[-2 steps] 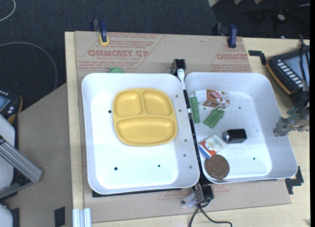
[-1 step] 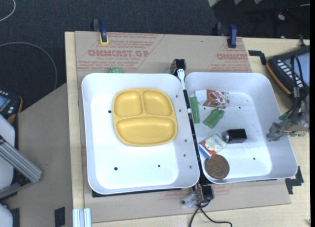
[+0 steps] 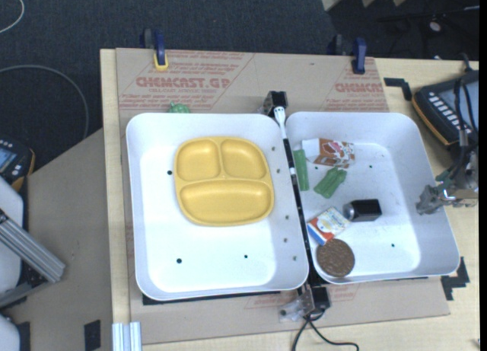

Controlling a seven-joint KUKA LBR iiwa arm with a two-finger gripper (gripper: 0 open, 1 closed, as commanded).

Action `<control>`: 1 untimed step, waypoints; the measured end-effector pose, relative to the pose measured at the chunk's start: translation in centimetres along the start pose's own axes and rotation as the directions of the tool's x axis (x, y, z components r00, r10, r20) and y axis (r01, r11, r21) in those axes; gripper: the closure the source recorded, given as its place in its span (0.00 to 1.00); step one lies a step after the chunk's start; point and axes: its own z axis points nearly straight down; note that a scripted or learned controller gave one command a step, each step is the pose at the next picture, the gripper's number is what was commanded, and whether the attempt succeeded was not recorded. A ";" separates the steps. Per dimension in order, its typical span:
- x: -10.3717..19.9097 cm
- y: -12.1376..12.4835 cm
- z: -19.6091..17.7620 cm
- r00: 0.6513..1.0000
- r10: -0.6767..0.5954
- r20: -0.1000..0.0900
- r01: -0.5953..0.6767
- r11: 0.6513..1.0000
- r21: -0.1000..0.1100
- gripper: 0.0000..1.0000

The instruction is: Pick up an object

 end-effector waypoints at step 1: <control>0.0 0.1 -1.0 1.000 0.000 0.002 0.000 1.000 -0.003 1.00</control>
